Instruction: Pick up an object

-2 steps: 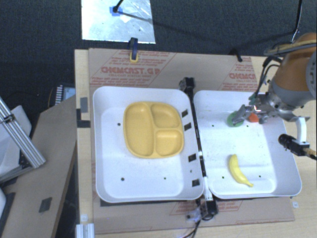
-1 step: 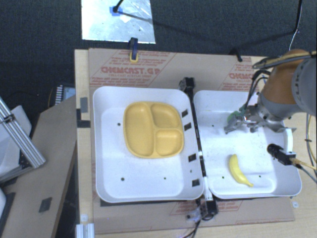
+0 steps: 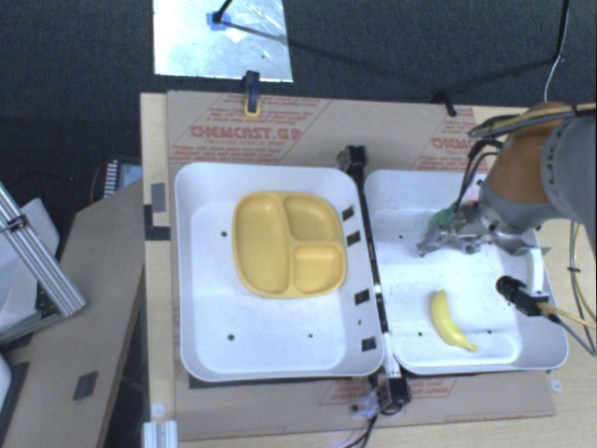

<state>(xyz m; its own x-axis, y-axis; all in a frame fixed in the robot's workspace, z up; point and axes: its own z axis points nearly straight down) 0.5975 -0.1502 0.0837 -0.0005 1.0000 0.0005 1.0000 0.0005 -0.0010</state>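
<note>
Here the grey arm [image 3: 536, 171] leans over the right bin [image 3: 410, 343], its gripper [image 3: 446, 236] low by a small green object [image 3: 440, 219]; whether its fingers are apart or together I cannot tell. The banana [image 3: 450, 320] lies well apart, so closing off-centre on the green piece would likely nudge it aside.

Pretty even overhead light, a bit cool and washed out. The white bins [image 3: 280, 362] blow out so their surface shows little detail, and the foil sheet [image 3: 222, 26] up top catches glare. Shadows are soft and short. Whole frame's slightly soft and grainy, dark floor noisy.
</note>
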